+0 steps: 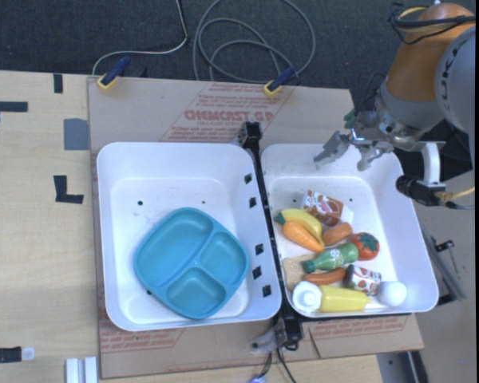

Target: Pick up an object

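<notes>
Two shallow white plastic bins on the tabletop (32, 214), right bin (411, 238) heaped with glossy toy food, one yellow corn cob (343, 299) nearest, one carrot (301, 233), one tomato (366, 245), left bin (116, 178) held one blue three-part tray (191, 262), claw (350, 152) spread, gripping nothing, over right bin's far rim.

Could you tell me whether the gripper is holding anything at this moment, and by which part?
Nothing is held. The gripper hovers with open jaws over the right bin's far edge, apart from the toy food.
</notes>
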`<state>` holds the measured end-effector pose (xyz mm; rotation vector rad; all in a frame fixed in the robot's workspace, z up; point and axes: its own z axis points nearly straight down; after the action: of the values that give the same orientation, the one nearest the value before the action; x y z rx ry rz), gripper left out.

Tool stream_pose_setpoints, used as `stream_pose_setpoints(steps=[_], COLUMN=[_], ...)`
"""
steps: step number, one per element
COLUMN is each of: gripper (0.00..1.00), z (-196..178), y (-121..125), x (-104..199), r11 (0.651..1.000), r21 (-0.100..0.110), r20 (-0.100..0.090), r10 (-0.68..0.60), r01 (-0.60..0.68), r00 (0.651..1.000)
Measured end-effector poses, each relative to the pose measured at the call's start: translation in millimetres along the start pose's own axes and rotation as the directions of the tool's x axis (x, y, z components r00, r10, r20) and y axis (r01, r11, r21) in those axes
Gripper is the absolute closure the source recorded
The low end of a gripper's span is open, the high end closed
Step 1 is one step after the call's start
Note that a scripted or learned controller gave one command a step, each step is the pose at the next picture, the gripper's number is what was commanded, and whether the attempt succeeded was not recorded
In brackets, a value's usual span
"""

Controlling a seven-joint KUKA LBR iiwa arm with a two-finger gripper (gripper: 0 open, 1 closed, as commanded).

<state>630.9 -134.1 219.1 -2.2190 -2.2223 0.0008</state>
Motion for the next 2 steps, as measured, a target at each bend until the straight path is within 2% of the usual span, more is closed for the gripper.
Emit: stream_pose_setpoints(steps=[1,2], gripper=[0.0,0.0], z=[92,105], y=[-29,-34], x=[-16,-15], r11=[1.0,1.0], r21=[-0.007,-0.017], r20=[0.002,0.002], r10=[0.0,-0.001], r01=[0.0,0.001], r00=[1.0,1.0])
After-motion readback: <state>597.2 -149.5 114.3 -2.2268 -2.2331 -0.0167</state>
